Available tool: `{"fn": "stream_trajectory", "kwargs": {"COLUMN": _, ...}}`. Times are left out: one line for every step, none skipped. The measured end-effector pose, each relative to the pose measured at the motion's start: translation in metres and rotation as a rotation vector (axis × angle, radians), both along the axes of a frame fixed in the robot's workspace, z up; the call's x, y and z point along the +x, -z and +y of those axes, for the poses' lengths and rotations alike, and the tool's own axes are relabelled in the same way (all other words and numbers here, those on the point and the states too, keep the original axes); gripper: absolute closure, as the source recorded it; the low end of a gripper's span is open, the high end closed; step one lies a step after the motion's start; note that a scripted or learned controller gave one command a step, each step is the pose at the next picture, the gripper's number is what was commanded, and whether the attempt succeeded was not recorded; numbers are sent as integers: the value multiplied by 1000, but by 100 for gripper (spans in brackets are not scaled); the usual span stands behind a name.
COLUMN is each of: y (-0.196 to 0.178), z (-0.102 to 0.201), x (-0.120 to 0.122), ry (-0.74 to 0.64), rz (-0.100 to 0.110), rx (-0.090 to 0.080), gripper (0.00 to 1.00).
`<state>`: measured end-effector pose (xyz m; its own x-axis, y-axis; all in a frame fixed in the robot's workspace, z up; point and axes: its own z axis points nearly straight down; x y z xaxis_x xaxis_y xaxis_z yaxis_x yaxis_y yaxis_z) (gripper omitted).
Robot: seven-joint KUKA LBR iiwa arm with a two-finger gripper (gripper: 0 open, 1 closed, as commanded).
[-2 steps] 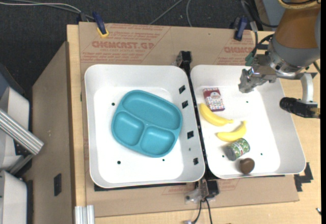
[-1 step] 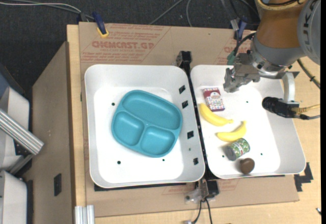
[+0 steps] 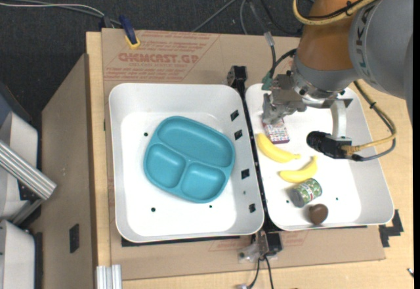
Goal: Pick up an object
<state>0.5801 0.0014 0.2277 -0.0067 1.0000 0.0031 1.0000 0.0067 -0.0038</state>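
Red print on the cardboard sheet [image 3: 164,51] — "CHEMCAST GP"; smaller lines illegible.

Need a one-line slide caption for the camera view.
Gripper over right bin above banana; blue tray in left bin.

Right bin [image 3: 367,212], white, shallow, holds the loose objects. Small patterned card or packet [image 3: 276,133], pinkish with dark checks, lies at the bin's upper left, near the divider between bins; its upper end is hidden under the arm. Just below it, touching or nearly so, a yellow banana [image 3: 275,150], curved, lying flat. A second yellow banana [image 3: 298,171] lies lower right of the first, near it, also flat. Below that, a small can [image 3: 306,191], green label with grey metal end, tipped on its side, end facing lower left. Just beside the can, lower right, a dark brown rounded object [image 3: 317,213], identity unclear.
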Motion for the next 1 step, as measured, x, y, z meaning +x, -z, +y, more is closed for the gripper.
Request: {"fn": "stream_trajectory", "kwargs": {"y": 5, "z": 59, "x": -16, "ry": -1, "rz": 0, "rx": 0, "gripper": 100}}
